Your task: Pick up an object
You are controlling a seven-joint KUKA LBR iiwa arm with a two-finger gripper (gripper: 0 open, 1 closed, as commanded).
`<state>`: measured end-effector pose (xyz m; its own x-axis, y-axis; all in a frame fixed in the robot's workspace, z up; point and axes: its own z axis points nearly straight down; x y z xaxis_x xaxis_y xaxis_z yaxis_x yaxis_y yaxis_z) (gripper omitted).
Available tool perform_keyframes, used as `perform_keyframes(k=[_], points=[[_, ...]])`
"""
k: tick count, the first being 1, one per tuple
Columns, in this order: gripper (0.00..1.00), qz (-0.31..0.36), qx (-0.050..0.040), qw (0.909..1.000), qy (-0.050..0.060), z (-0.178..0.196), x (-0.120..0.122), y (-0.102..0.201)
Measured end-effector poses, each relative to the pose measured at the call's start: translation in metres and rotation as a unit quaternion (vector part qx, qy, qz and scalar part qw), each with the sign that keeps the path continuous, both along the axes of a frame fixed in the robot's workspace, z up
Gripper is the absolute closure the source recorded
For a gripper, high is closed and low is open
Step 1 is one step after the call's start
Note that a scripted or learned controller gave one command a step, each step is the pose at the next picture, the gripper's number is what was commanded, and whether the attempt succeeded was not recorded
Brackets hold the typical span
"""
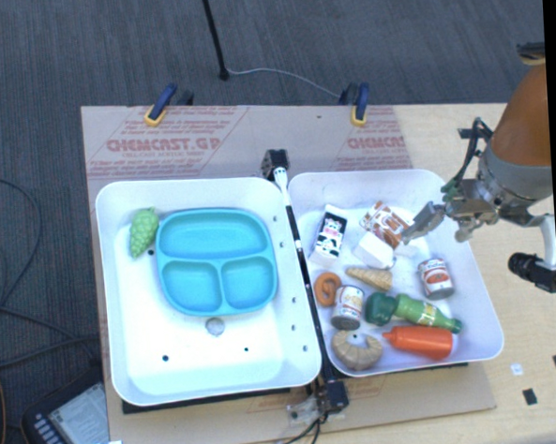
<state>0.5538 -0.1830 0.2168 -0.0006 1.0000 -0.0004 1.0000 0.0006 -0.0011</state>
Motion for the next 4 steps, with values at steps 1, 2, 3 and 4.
perform_keyframes(k=[1,2,3,4], points=[[0.0,0.0,0.0004,1.0,0.001,-0.122,-0.022,0.031],[1.0,-0.001,0.0006,1.0,0.001,-0.112,-0.022,0.031],[0.0,0.0,0.0006,1.0,0.001,-0.112,-0.022,0.031],[1.0,0.0,0.0008,1.0,0.001,-0.103,-0.022,0.031]])
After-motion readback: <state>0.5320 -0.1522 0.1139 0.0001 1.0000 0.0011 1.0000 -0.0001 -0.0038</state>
